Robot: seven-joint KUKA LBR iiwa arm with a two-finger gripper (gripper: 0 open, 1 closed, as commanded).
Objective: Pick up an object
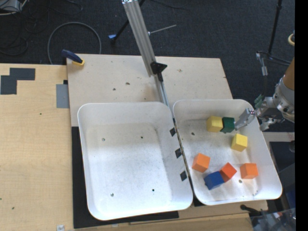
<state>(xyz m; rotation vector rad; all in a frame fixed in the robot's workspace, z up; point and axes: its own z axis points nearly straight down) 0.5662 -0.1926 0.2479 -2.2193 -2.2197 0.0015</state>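
Note:
The right bin (269, 189) holds several small blocks. A yellow cube (215, 124) and a green cube (228, 124) touch each other near its back. A second yellow cube (239, 142) lies just in front of them. Toward the front lie an orange cube (201, 162), a red-orange cube (228, 171), another orange cube (249, 170) and a blue cube (213, 179). My gripper (255, 120) hangs over the bin's right rim, open, with nothing between its fingers. Its left finger (245, 117) ends right beside the green cube.
The left bin (91, 129) stands next to the right one, split from it by a divider with black clips. A slanted aluminium bar (139, 32) rises behind the bins. A blue and yellow clamp (73, 57) lies at the bench's back left corner.

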